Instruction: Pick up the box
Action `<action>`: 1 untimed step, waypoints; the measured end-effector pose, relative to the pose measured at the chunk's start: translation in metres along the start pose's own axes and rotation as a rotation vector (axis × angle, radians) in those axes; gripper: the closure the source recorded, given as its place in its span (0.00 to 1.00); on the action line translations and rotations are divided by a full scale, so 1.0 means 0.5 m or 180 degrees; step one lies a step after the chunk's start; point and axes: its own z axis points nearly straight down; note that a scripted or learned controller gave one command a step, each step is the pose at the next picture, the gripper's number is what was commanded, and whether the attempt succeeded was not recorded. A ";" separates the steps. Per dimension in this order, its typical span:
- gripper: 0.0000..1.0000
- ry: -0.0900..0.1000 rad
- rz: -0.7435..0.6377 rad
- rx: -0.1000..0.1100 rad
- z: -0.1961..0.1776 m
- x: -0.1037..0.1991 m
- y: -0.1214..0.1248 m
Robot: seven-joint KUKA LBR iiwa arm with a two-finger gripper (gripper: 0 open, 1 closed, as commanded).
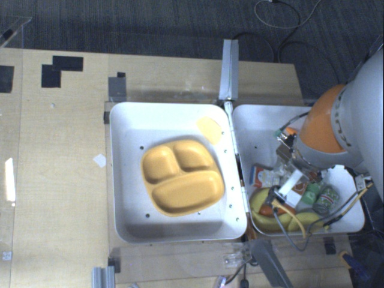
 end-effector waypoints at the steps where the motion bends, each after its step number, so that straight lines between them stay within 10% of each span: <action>1: 0.00 -0.0026 0.0010 0.0022 0.006 -0.008 -0.003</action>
